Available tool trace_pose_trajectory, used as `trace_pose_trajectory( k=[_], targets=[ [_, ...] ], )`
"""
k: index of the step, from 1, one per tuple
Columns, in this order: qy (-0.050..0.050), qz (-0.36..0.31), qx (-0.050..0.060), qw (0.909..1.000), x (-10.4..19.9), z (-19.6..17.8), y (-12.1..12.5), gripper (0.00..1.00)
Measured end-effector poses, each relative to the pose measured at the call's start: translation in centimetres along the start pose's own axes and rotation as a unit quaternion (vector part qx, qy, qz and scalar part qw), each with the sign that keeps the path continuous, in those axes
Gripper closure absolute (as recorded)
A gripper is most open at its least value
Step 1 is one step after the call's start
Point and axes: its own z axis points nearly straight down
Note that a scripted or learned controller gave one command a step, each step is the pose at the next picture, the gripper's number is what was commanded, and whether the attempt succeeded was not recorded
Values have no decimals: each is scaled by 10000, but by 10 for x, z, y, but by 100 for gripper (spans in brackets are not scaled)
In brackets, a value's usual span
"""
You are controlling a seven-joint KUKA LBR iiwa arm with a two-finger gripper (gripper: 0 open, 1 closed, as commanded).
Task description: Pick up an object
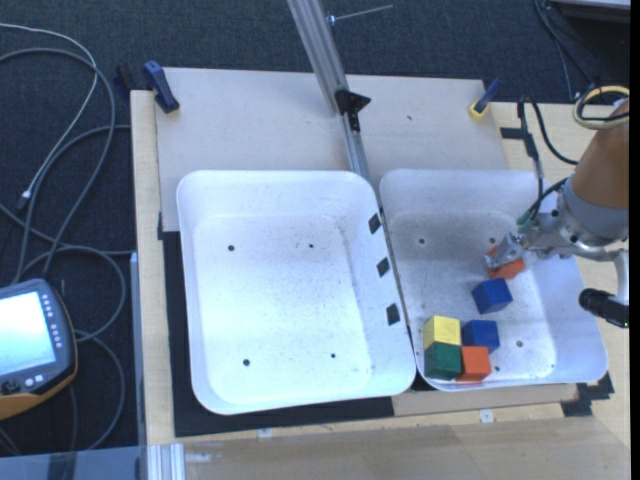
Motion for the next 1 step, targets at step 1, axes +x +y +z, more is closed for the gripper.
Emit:
trace_pose_trajectory(
  k=[1],
  targets=[
    [13, -29, 20, 10000, 63, 11, 7, 100]
  ],
)
